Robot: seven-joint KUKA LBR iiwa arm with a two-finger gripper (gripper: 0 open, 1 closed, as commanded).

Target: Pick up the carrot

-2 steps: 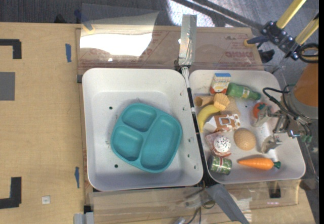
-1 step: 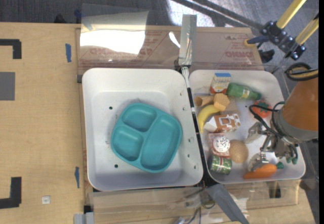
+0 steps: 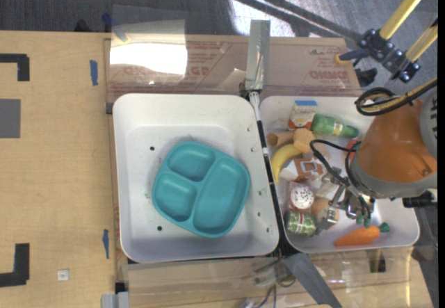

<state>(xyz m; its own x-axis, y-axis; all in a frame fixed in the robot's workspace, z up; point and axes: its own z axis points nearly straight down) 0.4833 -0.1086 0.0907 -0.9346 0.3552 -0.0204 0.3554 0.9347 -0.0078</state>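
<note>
Camera view | carrot (image 3: pixel 358 236): tapered orange, smooth, rt bin (image 3: pixel 410 230) | jaws: state can't tell

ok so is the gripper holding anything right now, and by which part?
Cannot be told. The gripper sits low among the items in the right white bin; the orange carrot with green top lies apart beside it, not held.

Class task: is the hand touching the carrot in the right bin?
Apart. The camera view shows white bin floor between the hand and the carrot lying below it.
</note>
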